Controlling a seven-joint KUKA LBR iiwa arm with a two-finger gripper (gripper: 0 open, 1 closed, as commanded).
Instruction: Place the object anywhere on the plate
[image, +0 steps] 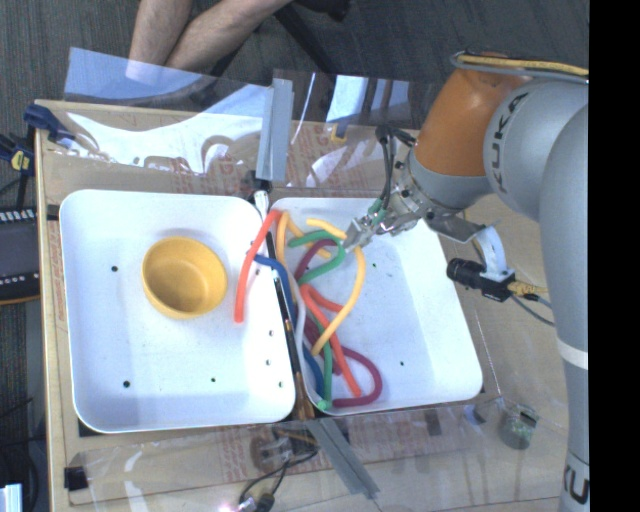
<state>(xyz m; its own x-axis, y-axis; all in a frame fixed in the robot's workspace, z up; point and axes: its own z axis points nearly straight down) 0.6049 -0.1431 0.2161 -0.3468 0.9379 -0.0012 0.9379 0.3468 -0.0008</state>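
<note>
Gripper (358, 232) seen at upper edge of right bin (430, 330), tips down at tangle of coloured cords (320, 300); whether anything is clamped cannot be told. Cords piled along right bin's left side, long axis roughly 12-to-6, one orange strand (247, 275) draped over divider into left bin (120, 350). Yellow plate (184, 276) in left bin, bare. Plate lies toward 9 o'clock from gripper, slightly low. Transfer judged not yet made.

The claw (357, 232) is too small and blurred to show how its fingers stand. The tangled cords (318, 300) overlap, hiding each other's runs. The arm (520, 130) is cut off at the right.
</note>
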